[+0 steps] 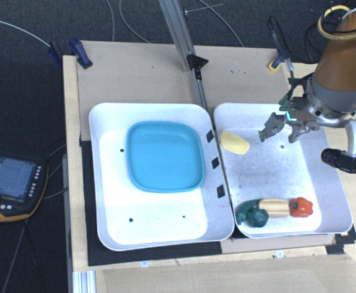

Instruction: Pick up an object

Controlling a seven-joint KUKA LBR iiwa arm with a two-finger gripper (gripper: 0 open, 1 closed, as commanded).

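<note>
Gripper point(283, 132) hanging spread open over the right bin point(324, 182), nothing in it.

It's up near the bin's far edge, fingers apart and empty. A pale yellow object point(234, 143) lies just beside it toward the far left corner. Along the near edge: green object point(253, 215), tan piece point(274, 207), red one point(300, 207), all in a row. The left bin point(108, 163) has a blue plate point(166, 156) in it.

fixed overhead camera (slanted) covering both bins point(105, 224).

Tan bench point(135, 72), two white bins point(105, 163) side by side
</note>
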